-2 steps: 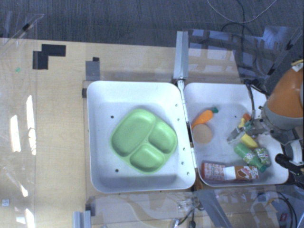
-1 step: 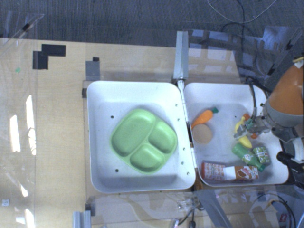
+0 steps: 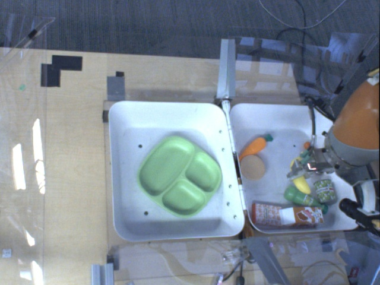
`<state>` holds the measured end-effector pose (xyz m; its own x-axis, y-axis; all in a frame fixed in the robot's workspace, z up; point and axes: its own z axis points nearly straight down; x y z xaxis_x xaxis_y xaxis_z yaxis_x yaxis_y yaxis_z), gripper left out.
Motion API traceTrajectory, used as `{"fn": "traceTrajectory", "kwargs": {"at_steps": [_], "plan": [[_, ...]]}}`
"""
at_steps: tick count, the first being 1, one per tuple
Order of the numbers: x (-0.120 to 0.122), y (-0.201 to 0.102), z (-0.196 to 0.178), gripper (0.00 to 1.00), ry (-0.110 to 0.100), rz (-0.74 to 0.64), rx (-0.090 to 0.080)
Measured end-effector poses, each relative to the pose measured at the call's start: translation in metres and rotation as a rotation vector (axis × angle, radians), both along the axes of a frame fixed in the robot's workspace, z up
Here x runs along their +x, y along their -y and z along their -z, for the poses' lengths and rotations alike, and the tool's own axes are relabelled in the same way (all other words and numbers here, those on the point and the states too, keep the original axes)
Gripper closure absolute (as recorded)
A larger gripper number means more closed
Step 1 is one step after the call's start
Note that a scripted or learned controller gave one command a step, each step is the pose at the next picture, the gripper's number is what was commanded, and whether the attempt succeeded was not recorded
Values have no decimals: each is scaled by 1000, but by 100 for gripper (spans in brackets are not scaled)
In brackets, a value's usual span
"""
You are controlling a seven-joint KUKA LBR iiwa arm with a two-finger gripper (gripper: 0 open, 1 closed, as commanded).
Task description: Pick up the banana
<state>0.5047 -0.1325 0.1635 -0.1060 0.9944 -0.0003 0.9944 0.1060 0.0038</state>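
The light wooden desk (image 3: 71, 177) carries two shallow white plastic bins side by side. The left white bin (image 3: 124, 218) holds a pale green moulded plate with three compartments (image 3: 180, 175). The right white bin (image 3: 267, 117) holds the clutter: an orange toy carrot with a green top (image 3: 255, 145) at about ten o'clock from the bin's middle, a round tan ball-like object (image 3: 253, 167) just below it, and a flat red and brown ketchup-style bottle (image 3: 286, 214) lying on its side along the six o'clock wall.

The small yellow banana (image 3: 302, 184) lies toward four o'clock in the right bin, touching a green rounded toy (image 3: 298, 195) beneath it and just beside a green patterned can-like object (image 3: 324, 190) at its three o'clock.

The grey arm with its orange band (image 3: 358, 120) comes in from three o'clock, and the metal two-finger end effector (image 3: 310, 167) hangs directly above the banana's twelve o'clock end. How wide it stands cannot be told from this slant, and nothing is visibly caught in it.

As a judgement, the approach looks largely done: the end effector is lined up over the target in a crowded corner. The grasp and the lift are not yet done; the banana sits on the bin floor among its neighbours, which may well get nudged or grabbed instead.
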Motion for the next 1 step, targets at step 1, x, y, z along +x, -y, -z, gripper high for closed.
{"fn": "traceTrajectory", "kwargs": {"at_steps": [1], "plan": [[-16, 36, 12, 100, 2, -234, -2]]}}
